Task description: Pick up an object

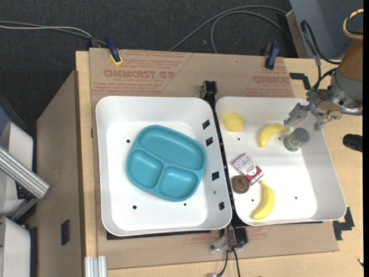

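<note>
My gripper (306, 122) hangs over the upper right part of the right bin (302, 180), its two fingers spread open with nothing between them. A small grey-green round object (296, 139) sits on the bin floor just below the fingers and in front of them. A short yellow banana (270, 134) lies to the left of it, and a yellow lemon (233, 122) lies further left. Lower in the same bin are a pink and white packet (247, 166), a brown round item (240, 184) and a longer banana (263, 201).
The left bin (109, 154) holds a teal divided plate (166, 162). A black divider (216, 149) runs between the two bins. Clamps (115, 53) and cables sit along the bench's far edge.
</note>
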Robot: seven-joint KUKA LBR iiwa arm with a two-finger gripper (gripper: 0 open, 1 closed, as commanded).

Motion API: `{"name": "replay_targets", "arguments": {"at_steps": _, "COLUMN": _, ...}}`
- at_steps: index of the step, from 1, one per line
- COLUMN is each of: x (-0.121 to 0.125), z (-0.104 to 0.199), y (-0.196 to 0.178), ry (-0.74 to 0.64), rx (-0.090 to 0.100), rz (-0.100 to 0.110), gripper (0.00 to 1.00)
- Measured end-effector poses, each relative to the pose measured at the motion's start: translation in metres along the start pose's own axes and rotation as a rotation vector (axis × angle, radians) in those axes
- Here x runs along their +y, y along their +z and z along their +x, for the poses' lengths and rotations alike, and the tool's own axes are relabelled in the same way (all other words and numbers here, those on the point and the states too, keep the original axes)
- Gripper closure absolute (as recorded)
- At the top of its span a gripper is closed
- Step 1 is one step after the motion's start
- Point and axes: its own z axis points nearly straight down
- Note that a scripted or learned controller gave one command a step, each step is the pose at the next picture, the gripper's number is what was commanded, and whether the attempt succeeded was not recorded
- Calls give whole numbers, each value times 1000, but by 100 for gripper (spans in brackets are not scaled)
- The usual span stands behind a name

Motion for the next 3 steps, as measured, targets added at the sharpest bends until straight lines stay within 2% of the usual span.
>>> {"name": "replay_targets", "arguments": {"at_steps": 1, "x": 3, "z": 1, "y": -9, "ry": -4, "rx": -3, "rz": -15, "gripper": 0}}
{"name": "replay_targets", "arguments": {"at_steps": 2, "x": 8, "z": 11, "y": 44, "ry": -5, "rx": -1, "rz": -10, "gripper": 0}}
{"name": "replay_targets", "arguments": {"at_steps": 3, "x": 16, "z": 8, "y": 60, "ry": -6, "rx": -15, "rz": -44, "gripper": 0}}
